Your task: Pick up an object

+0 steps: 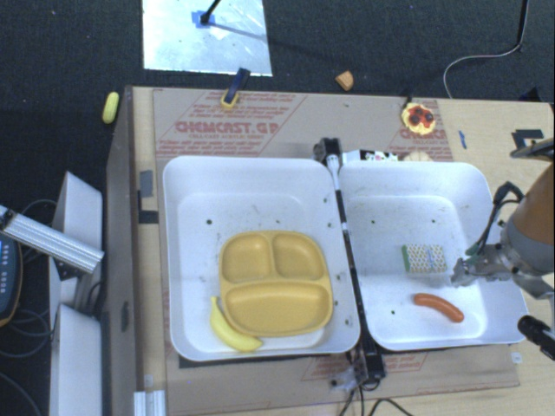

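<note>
Closest to me on the feed, the yellow banana [232, 329] is lying in the front corner of the left bin [186, 198], tucked right up against the front-left edge of the yellow divided plate [276, 282], which sits in the middle of that bin with its three compartments facing up. Over in the right bin [408, 193] I've got the orange sausage [438, 307] lying flat on the floor near the front, kinda diagonal. A bit behind it is a small greenish patterned block [424, 257], looks like a sponge but I can't say for sure. The gripper [475, 270] is at the right side of that bin, low down, just beside the block and a little above-right of the sausage, apart from both as far as I can see. Nothing is between its tips, and honestly I can't tell from this angle if it's spread or closed up. Farther back on the cardboard bench top [260, 124] there's a little pizza toy [419, 118] behind the right bin and a yellow-and-blue thing [233, 90] near the back edge. Past that, on the dark floor, a yellow piece [110, 107], a small tan bit [345, 80] and a shiny sheet [206, 22].
</note>
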`<state>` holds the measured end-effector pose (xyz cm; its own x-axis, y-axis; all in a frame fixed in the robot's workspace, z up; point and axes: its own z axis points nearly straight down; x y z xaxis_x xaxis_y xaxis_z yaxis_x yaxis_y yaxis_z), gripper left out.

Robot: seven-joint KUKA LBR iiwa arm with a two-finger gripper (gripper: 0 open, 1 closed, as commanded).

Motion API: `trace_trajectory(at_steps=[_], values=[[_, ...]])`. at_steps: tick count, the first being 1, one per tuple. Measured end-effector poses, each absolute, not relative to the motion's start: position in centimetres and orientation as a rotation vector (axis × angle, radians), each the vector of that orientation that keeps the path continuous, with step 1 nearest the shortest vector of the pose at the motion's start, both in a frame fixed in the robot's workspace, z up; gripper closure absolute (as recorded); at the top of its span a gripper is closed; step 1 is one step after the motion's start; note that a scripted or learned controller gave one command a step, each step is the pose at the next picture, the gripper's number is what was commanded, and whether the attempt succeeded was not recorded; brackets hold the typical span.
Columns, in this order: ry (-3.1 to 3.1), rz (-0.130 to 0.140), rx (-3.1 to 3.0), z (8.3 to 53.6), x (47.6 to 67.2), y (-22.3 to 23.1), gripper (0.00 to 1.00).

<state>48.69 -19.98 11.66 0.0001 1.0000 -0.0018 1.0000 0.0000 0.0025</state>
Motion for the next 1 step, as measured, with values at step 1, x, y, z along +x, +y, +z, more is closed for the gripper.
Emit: trace_trajectory(at_steps=[1], values=[[2.221,0.001,2.219,11.63,48.68,-19.94,0.00]])
